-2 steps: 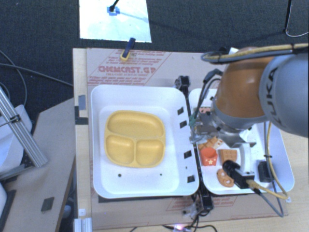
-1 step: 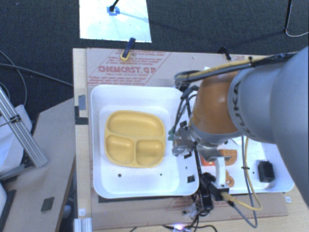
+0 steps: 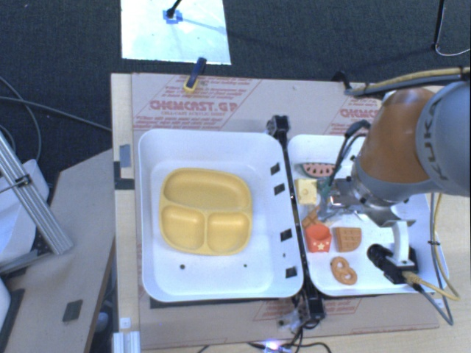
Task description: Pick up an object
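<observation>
Overhead: "CHEMCAST GP" sheet (image 3: 195, 107) under bins; "KU" on arm (image 3: 412, 149); tool (image 3: 329, 206) state unclear.

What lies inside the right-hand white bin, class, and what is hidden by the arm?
In the right bin: a watermelon slice, cheese block, red piece, waffle and pretzel. The arm covers the bin's upper right, so anything beneath stays unseen.

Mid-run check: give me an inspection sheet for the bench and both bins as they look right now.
Surface: bench, two white bins side by side.
Job's things: right bin holds watermelon slice, yellow block, red piece, waffle, pretzel.
Clutter: yellow divided tray in left bin.
Grippers: claw low over the right bin's toys.
Cables: yellow hose along the arm.
Surroundings: dark carpet, white sheet.
</observation>
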Controlling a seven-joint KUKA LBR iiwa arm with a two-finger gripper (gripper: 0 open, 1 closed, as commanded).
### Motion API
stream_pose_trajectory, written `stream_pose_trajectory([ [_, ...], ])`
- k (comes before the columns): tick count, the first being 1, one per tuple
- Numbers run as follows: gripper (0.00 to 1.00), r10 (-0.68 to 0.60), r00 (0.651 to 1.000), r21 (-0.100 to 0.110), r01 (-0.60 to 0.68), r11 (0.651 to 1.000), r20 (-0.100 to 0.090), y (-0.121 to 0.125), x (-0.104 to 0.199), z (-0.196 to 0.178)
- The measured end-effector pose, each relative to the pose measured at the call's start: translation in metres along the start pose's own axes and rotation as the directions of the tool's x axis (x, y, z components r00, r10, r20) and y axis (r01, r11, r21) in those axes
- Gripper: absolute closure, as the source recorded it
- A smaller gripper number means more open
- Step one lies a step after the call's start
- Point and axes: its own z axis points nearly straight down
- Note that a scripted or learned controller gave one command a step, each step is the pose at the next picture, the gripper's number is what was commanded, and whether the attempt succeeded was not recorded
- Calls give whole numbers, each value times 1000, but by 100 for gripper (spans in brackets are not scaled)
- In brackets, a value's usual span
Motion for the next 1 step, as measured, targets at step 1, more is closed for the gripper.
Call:
stream_pose_trajectory([
  [1,0,-9,1000,2,9,1000,-5,-1,7,0],
])
